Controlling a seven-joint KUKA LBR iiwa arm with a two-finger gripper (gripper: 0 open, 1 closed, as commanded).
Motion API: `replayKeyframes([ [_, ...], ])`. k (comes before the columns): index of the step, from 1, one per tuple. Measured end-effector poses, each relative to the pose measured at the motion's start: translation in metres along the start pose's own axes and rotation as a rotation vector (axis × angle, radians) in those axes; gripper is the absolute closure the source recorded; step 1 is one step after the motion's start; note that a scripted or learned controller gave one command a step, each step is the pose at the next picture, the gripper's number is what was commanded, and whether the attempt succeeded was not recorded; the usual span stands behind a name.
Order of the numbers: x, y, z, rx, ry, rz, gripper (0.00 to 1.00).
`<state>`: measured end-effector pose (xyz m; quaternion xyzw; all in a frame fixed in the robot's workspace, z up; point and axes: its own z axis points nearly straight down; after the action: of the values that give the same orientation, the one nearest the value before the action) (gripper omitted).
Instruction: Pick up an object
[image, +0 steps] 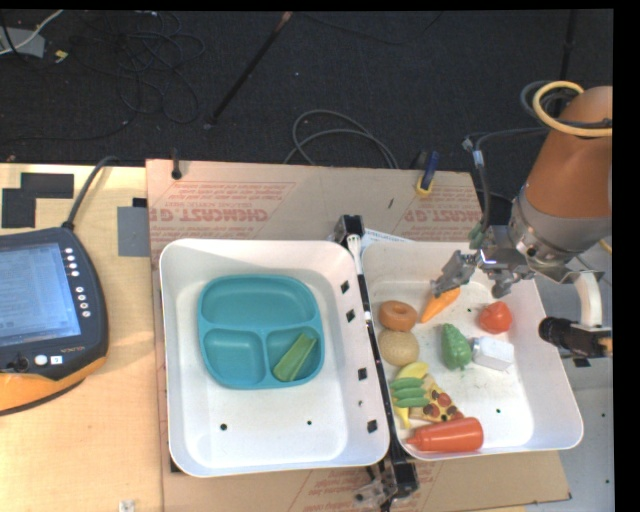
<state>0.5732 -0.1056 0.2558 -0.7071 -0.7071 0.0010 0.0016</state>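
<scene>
Worktop (60, 440) carries two white bins side by side; using the right bin (545, 400) as the landmark.

Left bin (190, 420) sits touching the landmark's left wall. It holds a teal divided tray (235, 310) with a green slab (295, 357) in the compartment nearest the landmark. Looks like a drop-off side, so nothing there needs picking.

Arm (570, 180) comes in over the landmark's far-right corner, wrist tilted down toward the bin's far end. Gripper (478, 270) hangs just inside the far wall. Jaws read as spread apart, one finger left, one right, nothing between them. The left finger is touching or just above the orange carrot (441, 300), can't tell which. My guess: it's lining up on the carrot, not yet grasping.

Pickable stuff is all in the landmark bin, crowded along its left wall and centre:
- red sausage-shaped piece (446, 435), near end
- tan potato-like ball (399, 348), against left wall
- brown donut (399, 316), just beyond it
- green pepper (456, 347), centre
- red tomato (495, 318), right of centre, near the gripper
- white block (494, 352), beside the pepper
- green/yellow bits (410, 385), mid-left

The carrot lies apart from its neighbours, so it's the easier grab.
</scene>
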Motion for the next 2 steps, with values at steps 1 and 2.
replayKeyframes([
  [1, -0.059, 0.023, 0.090, 0.005, -0.001, 0.004, 0.00],
  [2, -0.013, 0.043, 0.172, 0.002, 0.002, -0.004, 0.00],
])
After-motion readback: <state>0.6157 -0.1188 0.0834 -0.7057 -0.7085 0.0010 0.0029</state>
